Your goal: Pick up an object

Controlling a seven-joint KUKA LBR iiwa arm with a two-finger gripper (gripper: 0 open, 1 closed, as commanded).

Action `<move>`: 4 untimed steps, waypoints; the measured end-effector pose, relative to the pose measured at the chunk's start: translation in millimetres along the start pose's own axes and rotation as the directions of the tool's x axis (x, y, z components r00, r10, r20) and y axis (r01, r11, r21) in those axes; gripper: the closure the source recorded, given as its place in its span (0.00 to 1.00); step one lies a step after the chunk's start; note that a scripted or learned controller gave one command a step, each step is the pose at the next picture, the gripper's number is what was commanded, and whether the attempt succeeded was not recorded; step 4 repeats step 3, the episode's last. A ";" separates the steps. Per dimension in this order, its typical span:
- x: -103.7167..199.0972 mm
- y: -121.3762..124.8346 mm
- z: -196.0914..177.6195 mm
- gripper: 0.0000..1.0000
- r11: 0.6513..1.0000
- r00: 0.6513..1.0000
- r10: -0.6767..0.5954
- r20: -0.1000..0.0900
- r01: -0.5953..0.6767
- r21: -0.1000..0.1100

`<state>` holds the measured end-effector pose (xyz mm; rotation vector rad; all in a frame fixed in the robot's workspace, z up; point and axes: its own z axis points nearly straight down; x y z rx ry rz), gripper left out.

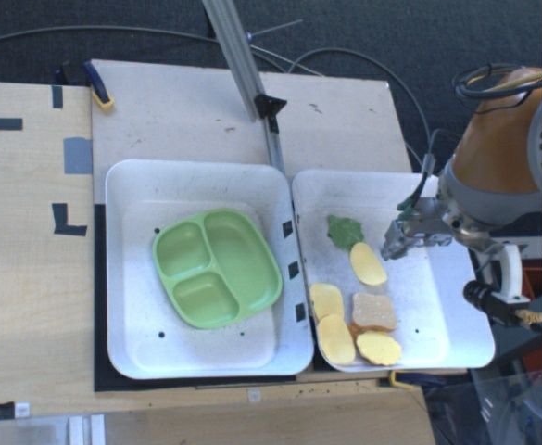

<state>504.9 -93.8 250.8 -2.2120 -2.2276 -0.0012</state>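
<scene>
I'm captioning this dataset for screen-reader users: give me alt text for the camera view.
A grey and orange robot arm's gripper hangs over the right bin, beside a yellow oval piece and a green leafy piece. Near that bin's front lie a bread slice and three more yellow pieces; the left bin holds a green divided tray.

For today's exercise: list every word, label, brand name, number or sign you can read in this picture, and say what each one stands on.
None can be read: no word or number shows on the green tray, the two white bins, the food pieces or the arm. The dark tape marks on the wooden bench are plain shapes, not letters.
</scene>
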 end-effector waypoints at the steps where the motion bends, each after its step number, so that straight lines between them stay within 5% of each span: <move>1: 54.3 8.4 15.8 1.00 1.000 1.000 0.000 0.001 0.000 0.003; 3: 165.8 35.2 15.9 1.00 1.000 1.000 -0.001 0.001 0.001 0.000; 4: 165.8 35.2 15.9 1.00 1.000 1.000 -0.001 0.001 0.001 0.000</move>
